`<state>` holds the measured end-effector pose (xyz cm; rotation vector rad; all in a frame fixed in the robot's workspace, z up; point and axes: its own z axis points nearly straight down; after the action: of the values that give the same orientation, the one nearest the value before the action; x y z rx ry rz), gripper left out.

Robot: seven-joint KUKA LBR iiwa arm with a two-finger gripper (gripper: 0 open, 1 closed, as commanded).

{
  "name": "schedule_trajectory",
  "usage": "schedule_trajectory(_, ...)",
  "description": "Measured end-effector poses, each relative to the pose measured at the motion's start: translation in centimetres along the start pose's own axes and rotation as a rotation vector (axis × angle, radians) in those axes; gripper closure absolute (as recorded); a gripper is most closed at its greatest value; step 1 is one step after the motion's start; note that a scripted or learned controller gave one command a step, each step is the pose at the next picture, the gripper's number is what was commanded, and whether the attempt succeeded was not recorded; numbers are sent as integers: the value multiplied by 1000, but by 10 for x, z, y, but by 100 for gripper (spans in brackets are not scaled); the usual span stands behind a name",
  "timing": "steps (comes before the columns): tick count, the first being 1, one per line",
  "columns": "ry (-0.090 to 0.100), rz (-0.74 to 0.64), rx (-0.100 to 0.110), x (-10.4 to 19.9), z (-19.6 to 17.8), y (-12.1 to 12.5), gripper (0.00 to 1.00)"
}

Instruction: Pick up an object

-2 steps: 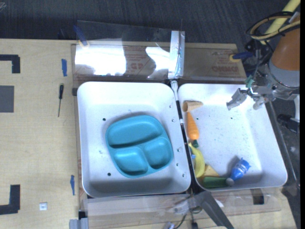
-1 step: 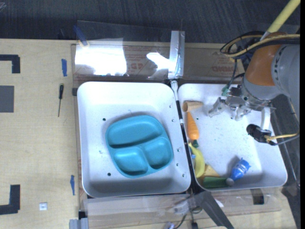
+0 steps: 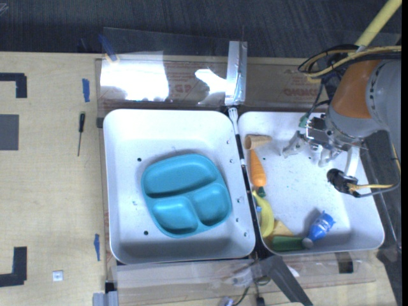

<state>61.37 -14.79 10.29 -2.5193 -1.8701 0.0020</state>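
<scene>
A: What lies nearest?
B: A blue plastic bottle, green cylinder and yellow banana in the right white bin.
A: Further back?
B: An orange carrot, then the gripper, fingers spread, clamping nothing.

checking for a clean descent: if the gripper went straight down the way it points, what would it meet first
Probably bare floor of the right bin. The gripper hangs over an open patch; the carrot and wooden block lie off to its side. Depth is hard to judge from this slant.
</scene>
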Motion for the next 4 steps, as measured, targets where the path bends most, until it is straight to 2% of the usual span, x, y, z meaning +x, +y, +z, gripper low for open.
schedule_trajectory(1, -3, -201, -9, 39, -42, 41, 0)
schedule_trajectory(2, -2, -96, -7, -21, 16, 63, 0)
schedule_trajectory(3, -1, -172, -3, 17, 17, 51, 0)
schedule_trajectory(4, -1, -223, -6, 26, 16, 10, 0)
